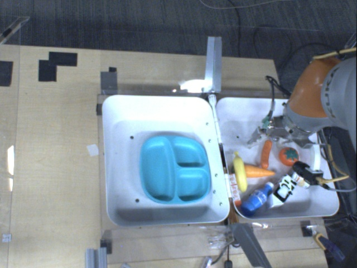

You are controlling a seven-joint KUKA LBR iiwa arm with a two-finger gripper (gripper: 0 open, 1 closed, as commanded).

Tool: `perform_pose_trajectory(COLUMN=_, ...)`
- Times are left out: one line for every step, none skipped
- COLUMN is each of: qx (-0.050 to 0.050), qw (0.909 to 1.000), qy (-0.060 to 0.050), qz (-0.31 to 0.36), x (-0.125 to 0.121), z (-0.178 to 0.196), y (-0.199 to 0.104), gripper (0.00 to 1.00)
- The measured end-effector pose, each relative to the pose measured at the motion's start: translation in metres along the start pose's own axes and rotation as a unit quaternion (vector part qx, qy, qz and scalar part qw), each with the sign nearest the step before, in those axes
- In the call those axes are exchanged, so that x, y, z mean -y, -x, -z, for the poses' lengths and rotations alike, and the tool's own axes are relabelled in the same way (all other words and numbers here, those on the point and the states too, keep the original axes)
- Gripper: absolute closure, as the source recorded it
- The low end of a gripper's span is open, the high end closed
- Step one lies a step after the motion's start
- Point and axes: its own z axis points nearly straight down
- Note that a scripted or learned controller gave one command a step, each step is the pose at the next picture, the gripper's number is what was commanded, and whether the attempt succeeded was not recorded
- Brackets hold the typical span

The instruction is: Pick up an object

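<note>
My claw point(266, 132) hangs open and empty in the right bin point(234, 113), above the red sausage-like toy point(266, 153), nearest target among the crowded toys.

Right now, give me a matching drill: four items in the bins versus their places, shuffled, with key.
Items:
1. light blue divided plastic plate
2. yellow plastic banana
3. blue plastic bottle
4. round red-orange toy tomato with green top

Places:
A. right bin, near its front edge
B. left bin, middle
C. right bin, far right, below the arm
D. right bin, beside the divider

Pairs: 1-B, 2-D, 3-A, 4-C
</note>
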Motion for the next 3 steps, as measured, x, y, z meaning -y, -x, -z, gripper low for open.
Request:
perform_pose_trajectory(qx=-0.001, qw=0.9998, qy=-0.002, qz=-0.022, x=-0.043, z=0.024, y=-0.03, gripper=0.0)
perform_pose_trajectory(qx=0.0, qw=0.9998, qy=0.0, qz=-0.021, x=0.027, z=0.0, y=0.002, gripper=0.0)
perform_pose_trajectory(qx=-0.002, qw=0.9999, qy=0.003, qz=0.012, x=0.066, z=0.001, y=0.008, gripper=0.0)
